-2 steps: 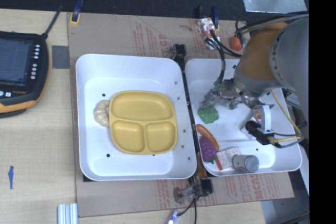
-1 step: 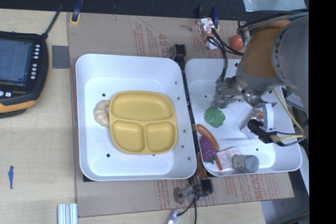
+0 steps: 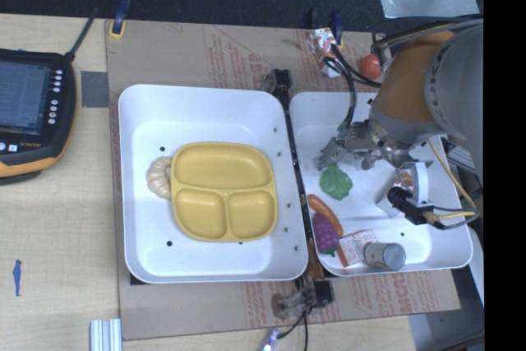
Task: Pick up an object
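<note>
Leftmost on the bench, the left bin (image 3: 136, 177) carries a yellow tray (image 3: 223, 191); rightward, in the right bin (image 3: 448, 259), a green piece (image 3: 335, 182) lies just below the claw (image 3: 352, 150), apart from it, and I cannot tell how the claw stands, nor see anything in it

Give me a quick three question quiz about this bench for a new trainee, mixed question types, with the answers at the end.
1. True or false: the yellow divided tray lies in the right bin.
2. What colour is the leafy toy below the gripper: A red, B green, C blue?
3. Fill in: the silver can lies near the right bin's ____ edge in the camera view.

Key
1. False; it lies in the left bin.
2. B; the green leafy toy.
3. Bottom.
</note>
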Controlling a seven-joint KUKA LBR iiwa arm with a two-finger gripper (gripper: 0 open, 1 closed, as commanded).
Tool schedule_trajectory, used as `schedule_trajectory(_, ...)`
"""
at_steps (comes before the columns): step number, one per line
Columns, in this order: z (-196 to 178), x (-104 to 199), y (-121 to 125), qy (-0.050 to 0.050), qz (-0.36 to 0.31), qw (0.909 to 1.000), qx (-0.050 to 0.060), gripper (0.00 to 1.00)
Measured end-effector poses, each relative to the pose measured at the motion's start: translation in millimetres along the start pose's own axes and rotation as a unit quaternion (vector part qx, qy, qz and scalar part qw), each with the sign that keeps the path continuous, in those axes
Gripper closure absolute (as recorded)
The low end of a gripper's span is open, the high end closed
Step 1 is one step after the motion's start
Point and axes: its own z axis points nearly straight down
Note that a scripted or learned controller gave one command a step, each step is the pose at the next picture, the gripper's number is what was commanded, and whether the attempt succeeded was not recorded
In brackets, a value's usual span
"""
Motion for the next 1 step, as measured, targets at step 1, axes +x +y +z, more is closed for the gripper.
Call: schedule_trajectory(1, -11.2, -37.6, 62.8, 0.001, 0.001, 1.0, -0.003, 0.0)
